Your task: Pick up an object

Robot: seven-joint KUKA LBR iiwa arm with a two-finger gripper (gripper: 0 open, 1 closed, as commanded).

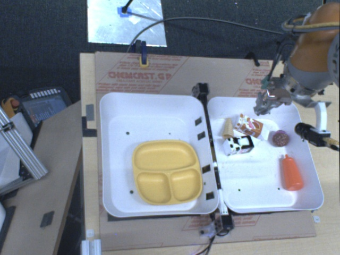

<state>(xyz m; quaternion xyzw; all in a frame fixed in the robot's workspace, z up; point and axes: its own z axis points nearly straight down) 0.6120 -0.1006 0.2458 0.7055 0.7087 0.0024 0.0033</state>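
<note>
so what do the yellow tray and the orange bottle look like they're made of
Yellow tray: probably moulded plastic, matte to semi-gloss; its colour is even and its three compartments have rounded edges.
Orange bottle: likely smooth plastic, slightly glossy, in one solid colour with a narrow neck. It is too small to tell more.

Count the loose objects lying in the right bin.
4: a tan cone-shaped piece with a red-and-white packet at the back, a black-and-white cow figure beside them, a dark red ball rightward, an orange plastic bottle nearest the front. The arm may hide more.
</note>
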